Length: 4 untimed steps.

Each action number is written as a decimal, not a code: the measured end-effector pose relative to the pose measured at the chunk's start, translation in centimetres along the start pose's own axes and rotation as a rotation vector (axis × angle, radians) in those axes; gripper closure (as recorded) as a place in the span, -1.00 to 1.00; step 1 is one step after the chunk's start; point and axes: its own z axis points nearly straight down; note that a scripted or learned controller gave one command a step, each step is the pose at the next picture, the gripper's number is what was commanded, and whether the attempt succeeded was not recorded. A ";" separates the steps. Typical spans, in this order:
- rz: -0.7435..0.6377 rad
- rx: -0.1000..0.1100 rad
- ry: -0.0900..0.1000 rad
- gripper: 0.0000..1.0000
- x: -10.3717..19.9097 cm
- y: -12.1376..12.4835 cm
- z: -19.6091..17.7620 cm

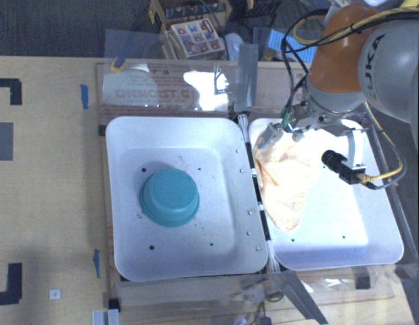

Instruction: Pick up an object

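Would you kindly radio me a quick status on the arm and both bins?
Gripper over right bin, at pale cloth; grip unconfirmed. Teal bowl sits untouched in left bin.

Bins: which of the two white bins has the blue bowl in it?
The left bin. A teal-blue bowl sits upside down in its middle, while the right bin, under the arm, holds a pale crumpled cloth instead.

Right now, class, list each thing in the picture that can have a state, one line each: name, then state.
Teal bowl: upside down, resting alone on the left bin's floor.
Pale cloth: crumpled, lying along the left side of the right bin.
Left bin: holds the bowl.
Right bin: holds the cloth.
Tool: low over the cloth's upper end.
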 end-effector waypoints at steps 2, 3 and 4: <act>0.040 0.001 0.001 -1.00 -6.7 1.4 9.3; 0.074 0.001 0.000 -1.00 -2.2 2.7 -0.1; 0.232 0.002 0.000 -1.00 1.3 0.8 -9.6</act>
